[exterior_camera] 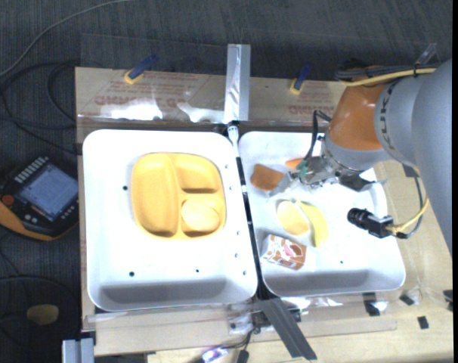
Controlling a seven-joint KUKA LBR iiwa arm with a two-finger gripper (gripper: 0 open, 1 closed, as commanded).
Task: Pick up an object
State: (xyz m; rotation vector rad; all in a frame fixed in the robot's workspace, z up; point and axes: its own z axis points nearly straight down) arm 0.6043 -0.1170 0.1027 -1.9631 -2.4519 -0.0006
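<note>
With the gripper (303, 174) low in the right bin (380, 274), between the brown block (266, 177) and the yellow wedge (301, 218) (closure I cannot tell), it should centre squarely over one before closing.

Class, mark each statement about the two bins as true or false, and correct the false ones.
1. The yellow tray lies in the left bin. True.
2. The gripper is over the left bin. False: it is over the right bin.
3. A brown block lies in the right bin. True.
4. The packet sits on the yellow tray. False: it lies in the right bin, near its front edge.
5. The banana is in the left bin. False: it is in the right bin.
</note>
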